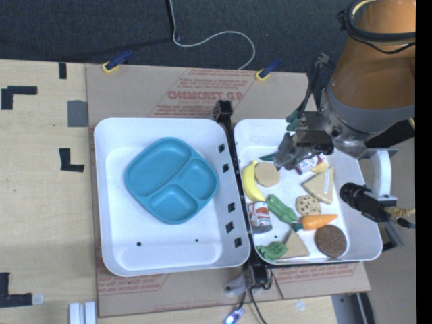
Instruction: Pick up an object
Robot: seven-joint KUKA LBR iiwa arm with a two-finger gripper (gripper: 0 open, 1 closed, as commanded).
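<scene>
My gripper [295,155] hangs low over the upper middle of the right bin [260,131], its dark fingers close above a round tan cracker [267,175] and a small white-and-red packet [312,163]. Nothing shows between the fingers. Around it lie a yellow banana [251,181], a cheese wedge [320,184], a green pepper-like piece [282,208], a chocolate-chip cookie [307,204], an orange carrot [318,221], a small can [260,217], a brown round patty [331,240], a tan wedge [296,246] and a green leafy piece [271,250].
The left bin [115,181] holds a blue divided plate [171,179]. A black divider with clips [231,174] runs between the bins. The arm's orange and grey body [378,52] looms over the right bin's far right corner. A cable [202,39] lies beyond the bins.
</scene>
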